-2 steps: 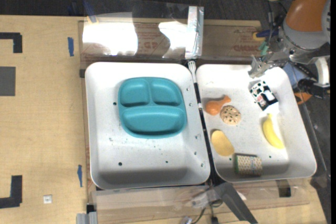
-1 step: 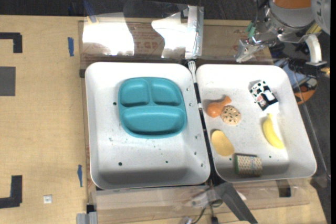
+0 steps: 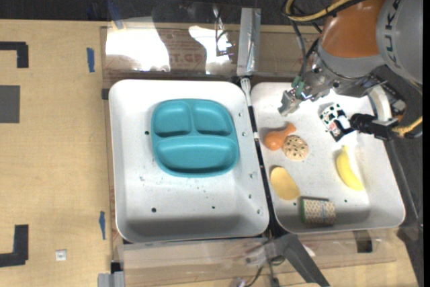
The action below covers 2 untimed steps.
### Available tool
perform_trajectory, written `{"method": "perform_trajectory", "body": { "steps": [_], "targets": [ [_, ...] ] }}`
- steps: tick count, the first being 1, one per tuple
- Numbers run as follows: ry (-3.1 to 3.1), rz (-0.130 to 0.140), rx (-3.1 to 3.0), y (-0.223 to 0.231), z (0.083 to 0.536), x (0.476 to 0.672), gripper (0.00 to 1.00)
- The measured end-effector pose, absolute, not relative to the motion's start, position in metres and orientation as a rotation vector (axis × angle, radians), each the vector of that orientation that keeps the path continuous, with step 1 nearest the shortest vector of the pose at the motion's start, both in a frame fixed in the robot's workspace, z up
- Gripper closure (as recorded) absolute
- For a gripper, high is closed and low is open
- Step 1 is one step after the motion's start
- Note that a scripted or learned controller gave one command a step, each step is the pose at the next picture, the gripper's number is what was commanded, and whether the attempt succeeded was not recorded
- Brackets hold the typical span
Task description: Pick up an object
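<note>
Bench: pale wood-grain board, flat, with black tape corner marks at its left edge and short blue tape strips near the left bin. Dark carpet-like floor beyond the far edge. A clear plastic sheet, glossy with glare, stands behind the bins.

Left bin: shallow white tray, rounded corners, speckled with small dark dots. It holds one teal plate, smooth plastic, three compartments, lying flat at the bin's middle.

Right bin: same white tray, just beside the left one. Contents:
- orange toy, rounded with a short stem, near the left wall;
- cookie, round, tan, dotted, touching the orange toy's right side;
- yellow piece, oval, smooth, nearer than the cookie;
- can, short cylinder on its side, patterned label, at the near edge;
- banana, yellow, curved, at the right;
- black-and-white block, small, patterned, in the far right part.

Arm: grey with an orange band, black and yellow cables looped around it, reaching over the right bin's far side. Gripper: metallic, low over the far left part of the right bin, beyond the orange toy; whether its fingers are spread or pressed together cannot be told.
</note>
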<state>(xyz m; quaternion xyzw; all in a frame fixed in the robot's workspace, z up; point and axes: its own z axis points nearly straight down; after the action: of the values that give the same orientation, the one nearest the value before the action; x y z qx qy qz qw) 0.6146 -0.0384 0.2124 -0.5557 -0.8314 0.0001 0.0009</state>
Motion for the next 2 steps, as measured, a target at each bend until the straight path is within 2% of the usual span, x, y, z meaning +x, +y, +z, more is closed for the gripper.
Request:
{"method": "perform_trajectory", "body": {
  "steps": [1, 2],
  "targets": [
    [-2.587, 0.001, -1.777, -0.031, 0.184, 0.628, 1.00],
    [-2.545, -0.002, -1.848, -0.057, 0.185, 0.654, 1.00]
  ]
}}
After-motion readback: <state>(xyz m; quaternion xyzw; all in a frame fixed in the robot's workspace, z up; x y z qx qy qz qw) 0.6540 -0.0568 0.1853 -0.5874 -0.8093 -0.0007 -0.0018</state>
